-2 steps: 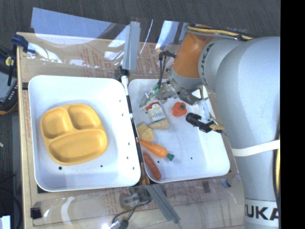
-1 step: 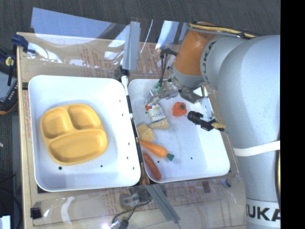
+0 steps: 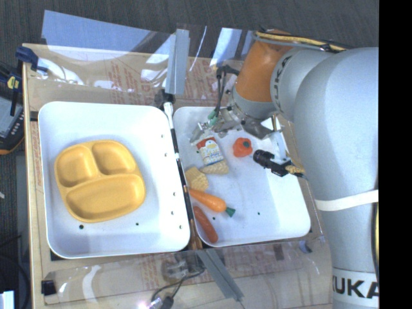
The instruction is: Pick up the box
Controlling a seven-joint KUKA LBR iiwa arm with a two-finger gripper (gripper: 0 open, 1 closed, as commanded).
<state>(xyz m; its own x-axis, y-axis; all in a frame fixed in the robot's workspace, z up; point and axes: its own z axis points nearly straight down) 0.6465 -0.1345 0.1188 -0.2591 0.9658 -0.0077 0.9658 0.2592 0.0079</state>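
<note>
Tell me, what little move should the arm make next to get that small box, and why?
Probably a short drop straight down onto the box. The gripper sits at the far end of the right bin, just beyond the box, which lies flat beside the cracker and near the tomato.

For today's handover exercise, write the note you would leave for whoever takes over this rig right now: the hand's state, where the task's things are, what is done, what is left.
Hand: low over the far end of the right bin, just above the box; whether it is open or shut cannot be told from this view.
Box: small, red and white, lying on the right bin's floor near its far left corner, a waffle-like piece right beside it.
Also in that bin: tomato, carrot, sausage. The left bin holds a yellow divided plate.
Done: hand brought to the box.
Left: grip the box and lift it.
</note>
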